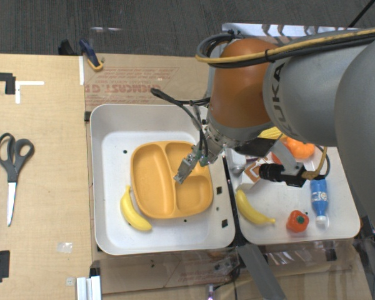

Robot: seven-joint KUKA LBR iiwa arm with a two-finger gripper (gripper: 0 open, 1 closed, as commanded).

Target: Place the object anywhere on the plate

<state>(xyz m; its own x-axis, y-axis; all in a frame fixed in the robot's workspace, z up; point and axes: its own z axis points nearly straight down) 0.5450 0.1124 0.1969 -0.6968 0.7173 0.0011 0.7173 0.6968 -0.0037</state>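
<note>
The yellow divided plate [169, 181] lies in the left bin [106, 186], with one banana [132, 211] on the bin floor touching the plate's near-left rim. The gripper [189, 165] hangs over the plate's right compartment, close to the centre ridge; whether its jaws are open or closed, and whether anything sits between them, cannot be told, since the tool is small and dark against the plate. Which object the task means is therefore uncertain; no loose item is seen lying on the plate. In the right bin [337, 220] lie a second banana [253, 210] near the dividing wall, a small red fruit [297, 221], a bottle with a blue label [319, 200] and an orange item [298, 149] partly under the arm [312, 74]. Judged from position, the step in hand is the placing itself; if an object is carried, the next move calls for a release low over the compartment, then a straight lift clear.
</note>
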